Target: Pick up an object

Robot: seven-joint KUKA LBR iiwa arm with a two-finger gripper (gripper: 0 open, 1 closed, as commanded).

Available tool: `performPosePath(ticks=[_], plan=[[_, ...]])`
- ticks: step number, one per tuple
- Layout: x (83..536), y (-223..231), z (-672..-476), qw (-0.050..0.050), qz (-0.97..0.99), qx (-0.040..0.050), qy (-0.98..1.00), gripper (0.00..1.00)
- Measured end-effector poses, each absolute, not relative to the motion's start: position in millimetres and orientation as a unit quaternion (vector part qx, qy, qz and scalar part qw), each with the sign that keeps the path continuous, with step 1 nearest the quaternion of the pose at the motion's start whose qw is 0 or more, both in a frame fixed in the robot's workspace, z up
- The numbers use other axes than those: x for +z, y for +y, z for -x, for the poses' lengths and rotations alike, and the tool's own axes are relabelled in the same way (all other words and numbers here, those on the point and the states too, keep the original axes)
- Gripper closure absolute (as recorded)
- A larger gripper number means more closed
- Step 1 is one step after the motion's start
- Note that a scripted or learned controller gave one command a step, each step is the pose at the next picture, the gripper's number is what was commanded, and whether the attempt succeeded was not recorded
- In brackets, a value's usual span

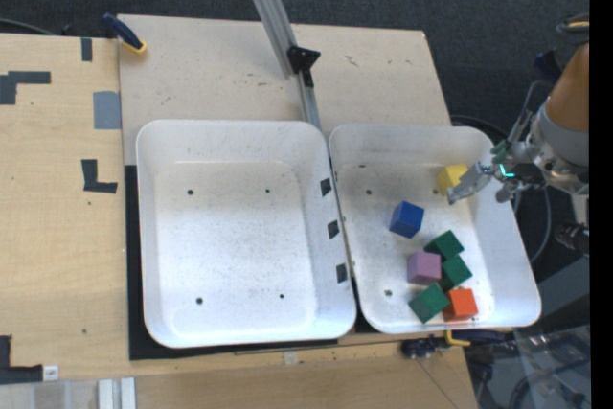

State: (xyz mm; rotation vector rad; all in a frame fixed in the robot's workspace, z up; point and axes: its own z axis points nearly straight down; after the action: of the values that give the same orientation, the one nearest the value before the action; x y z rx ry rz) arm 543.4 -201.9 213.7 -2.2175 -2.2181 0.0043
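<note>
My gripper (482, 187) hangs over the right edge of the right bin (383, 147), open, with nothing between its fingers. A yellow block (451, 175) lies just left of the left finger (461, 191), close to it or touching. Below, on the bin floor, sit a blue cube (406, 218), a purple cube (424, 266), three green blocks (444, 245) (457, 271) (430, 303) and an orange block (462, 303), the last several packed close together.
The left bin (153, 148) stands beside the right one, their rims meeting at the centre. A slanted metal rail (268, 0) runs down to the divide. A blue and yellow tool (124, 32) lies on the bench at the back left.
</note>
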Motion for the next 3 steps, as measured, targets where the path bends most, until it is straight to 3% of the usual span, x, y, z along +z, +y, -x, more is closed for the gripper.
performPosePath(ticks=[1,3], plan=[[216.1,-201.8,-544.5,0.001,0.706,0.0003,-0.708,0.0],[110.2,-205.5,-555.6,0.002,0.707,0.0021,-0.707,0.0]])
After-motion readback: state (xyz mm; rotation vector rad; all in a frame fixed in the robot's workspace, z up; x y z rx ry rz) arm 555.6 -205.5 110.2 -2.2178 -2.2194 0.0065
